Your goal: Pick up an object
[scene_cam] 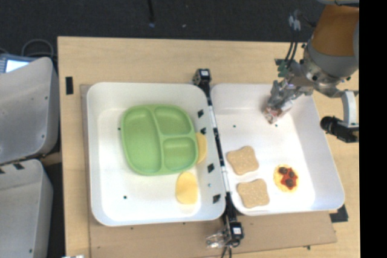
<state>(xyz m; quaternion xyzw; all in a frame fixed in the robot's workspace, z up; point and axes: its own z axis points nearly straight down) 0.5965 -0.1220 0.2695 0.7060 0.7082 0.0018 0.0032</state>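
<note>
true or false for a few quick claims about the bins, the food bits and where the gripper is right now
1. The green divided plate lies in the left bin. True.
2. Two toast slices, one above the other, lie in the right bin. True.
3. The gripper hangs over the left bin. False: it is over the right bin's upper part.
4. The small pizza piece sits on the green plate. False: it lies in the right bin, right of the toast.
5. A yellow piece lies below the plate. True.
</note>
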